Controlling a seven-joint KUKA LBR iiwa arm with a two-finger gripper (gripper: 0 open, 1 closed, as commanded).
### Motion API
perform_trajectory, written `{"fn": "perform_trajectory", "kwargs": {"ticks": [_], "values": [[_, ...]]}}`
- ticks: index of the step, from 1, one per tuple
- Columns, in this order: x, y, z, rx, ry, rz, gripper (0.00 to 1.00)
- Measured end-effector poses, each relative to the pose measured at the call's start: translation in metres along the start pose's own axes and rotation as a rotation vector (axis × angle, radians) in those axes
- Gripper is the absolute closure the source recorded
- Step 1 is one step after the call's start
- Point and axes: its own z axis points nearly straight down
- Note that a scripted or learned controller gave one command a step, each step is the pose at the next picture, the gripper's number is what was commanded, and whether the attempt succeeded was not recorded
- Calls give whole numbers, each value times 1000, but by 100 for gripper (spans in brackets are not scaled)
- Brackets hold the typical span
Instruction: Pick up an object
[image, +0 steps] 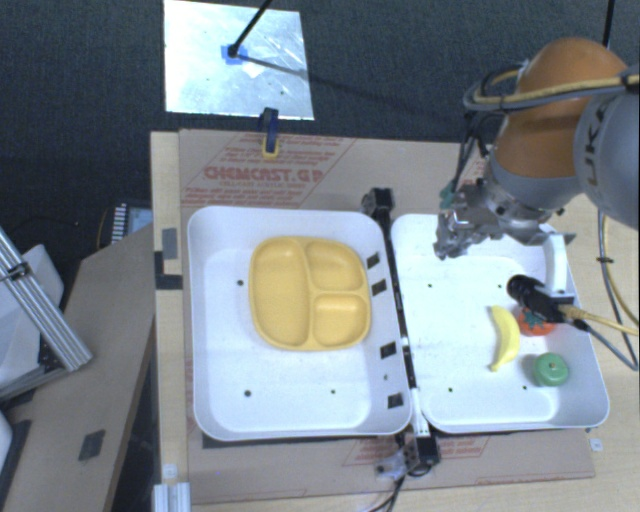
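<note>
While the yellow three-compartment plastic tray (308, 293) is lying alone in the left white bin (215, 400), the gripper (455, 238) is hovering at the right bin's (450, 400) twelve o'clock. The yellow toy banana (505, 338) is lying at four o'clock, probably light, stiff and slippery; its middle looks best to grasp.

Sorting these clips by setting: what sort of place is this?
Likely a robotics lab test bench: a robot arm reaches over two white bins, holding toy-like items such as a banana and a yellow divided tray.

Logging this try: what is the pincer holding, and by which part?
Nothing: the pincer hangs over the right bin's far edge, apart from the banana.
</note>
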Motion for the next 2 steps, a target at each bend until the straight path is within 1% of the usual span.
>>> {"fn": "perform_trajectory", "kwargs": {"ticks": [1, 2], "values": [[56, -15, 3, 1, 0, 0, 100], [107, -13, 9, 0, 0, 0, 100]]}}
